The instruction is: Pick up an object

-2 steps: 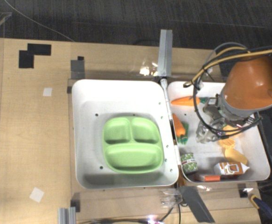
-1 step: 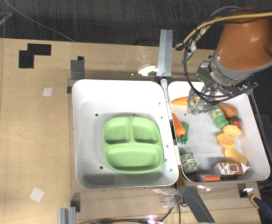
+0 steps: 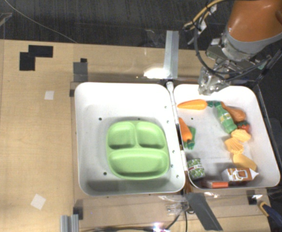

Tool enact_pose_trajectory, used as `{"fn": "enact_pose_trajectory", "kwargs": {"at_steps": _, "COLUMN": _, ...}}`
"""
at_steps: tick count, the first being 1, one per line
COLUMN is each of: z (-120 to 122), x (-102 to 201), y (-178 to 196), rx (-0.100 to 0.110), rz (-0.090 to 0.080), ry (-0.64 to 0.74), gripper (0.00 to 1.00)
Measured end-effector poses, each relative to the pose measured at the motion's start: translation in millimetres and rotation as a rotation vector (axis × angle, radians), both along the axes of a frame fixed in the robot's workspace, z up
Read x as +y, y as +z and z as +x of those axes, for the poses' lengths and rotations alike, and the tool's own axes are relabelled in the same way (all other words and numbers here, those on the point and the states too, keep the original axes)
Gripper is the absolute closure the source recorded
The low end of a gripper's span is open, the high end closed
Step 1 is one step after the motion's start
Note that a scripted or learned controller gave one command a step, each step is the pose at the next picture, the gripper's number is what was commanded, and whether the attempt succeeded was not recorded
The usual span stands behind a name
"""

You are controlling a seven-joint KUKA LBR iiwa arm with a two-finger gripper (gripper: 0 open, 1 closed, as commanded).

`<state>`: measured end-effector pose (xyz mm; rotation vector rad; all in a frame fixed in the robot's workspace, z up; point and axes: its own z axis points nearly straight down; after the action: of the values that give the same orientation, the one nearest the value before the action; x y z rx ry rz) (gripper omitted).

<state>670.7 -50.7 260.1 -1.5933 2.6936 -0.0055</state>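
Tool [image 3: 210,84] above right bin [image 3: 262,111] rear edge, nr carrot [image 3: 193,105]; open/closed state can't tell.

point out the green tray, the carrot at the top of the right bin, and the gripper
green tray [image 3: 138,149]: camera view, on the divider ridge at its middle.
carrot [image 3: 193,105]: camera view, mid-body.
gripper [image 3: 209,86]: camera view, at its tip.

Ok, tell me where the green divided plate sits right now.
The green divided plate lies in the left white bin, roughly at its middle, across the central divider from the orange carrot in the right bin.
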Motion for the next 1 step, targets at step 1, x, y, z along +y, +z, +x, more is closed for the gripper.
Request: {"fn": "enact_pose_trajectory", "kwargs": {"at_steps": 1, "z": -0.3, "x": 58.7, "y": 23.5, "rx": 0.000, "rz": 0.003, "ry": -0.045, "gripper": 1.00}}
